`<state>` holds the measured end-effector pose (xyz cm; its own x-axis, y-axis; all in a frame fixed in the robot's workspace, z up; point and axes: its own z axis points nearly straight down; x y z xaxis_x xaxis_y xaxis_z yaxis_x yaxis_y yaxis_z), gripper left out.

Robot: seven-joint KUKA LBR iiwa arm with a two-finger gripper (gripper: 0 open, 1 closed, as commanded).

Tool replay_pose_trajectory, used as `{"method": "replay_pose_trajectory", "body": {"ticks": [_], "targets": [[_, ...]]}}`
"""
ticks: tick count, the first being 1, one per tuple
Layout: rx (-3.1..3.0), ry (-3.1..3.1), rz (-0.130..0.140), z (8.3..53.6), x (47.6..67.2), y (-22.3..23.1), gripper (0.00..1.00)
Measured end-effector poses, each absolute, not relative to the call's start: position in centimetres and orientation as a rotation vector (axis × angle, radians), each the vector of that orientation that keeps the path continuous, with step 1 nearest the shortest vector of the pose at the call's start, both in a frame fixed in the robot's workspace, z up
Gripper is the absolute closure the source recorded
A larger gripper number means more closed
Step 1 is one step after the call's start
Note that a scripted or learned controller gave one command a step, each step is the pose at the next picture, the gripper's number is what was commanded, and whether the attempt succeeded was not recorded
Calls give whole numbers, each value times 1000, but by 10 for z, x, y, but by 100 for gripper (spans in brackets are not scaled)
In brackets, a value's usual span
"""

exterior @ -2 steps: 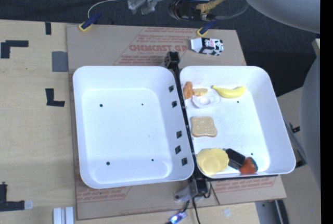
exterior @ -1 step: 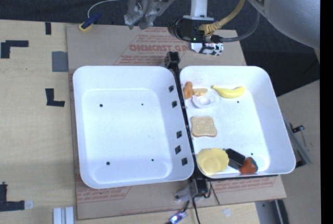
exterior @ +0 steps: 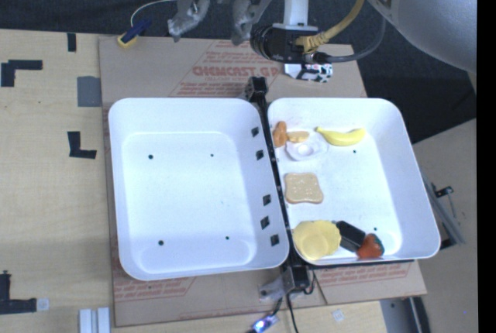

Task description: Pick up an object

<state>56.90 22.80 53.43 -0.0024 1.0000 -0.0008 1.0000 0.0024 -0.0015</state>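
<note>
Banana [exterior: 339,136] lies in right bin [exterior: 403,169], well apart from jaws [exterior: 211,18] (spread)

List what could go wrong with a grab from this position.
1. The gripper hangs open beyond the bins' far edge, so any descent must first travel to the right bin.
2. The toast, yellow disc and fried egg lie flat, so the fingers may slide off.
3. The banana and carrot sit near the walls, which could block a finger.
</note>
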Motion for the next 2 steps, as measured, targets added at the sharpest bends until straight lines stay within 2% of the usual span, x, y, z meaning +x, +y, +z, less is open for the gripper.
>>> {"method": "replay_pose_trajectory", "body": {"ticks": [1,2], "targets": [[-2216,-2227,3,544,569,229,100],[-2215,-2219,22,283,576,233,100]]}}
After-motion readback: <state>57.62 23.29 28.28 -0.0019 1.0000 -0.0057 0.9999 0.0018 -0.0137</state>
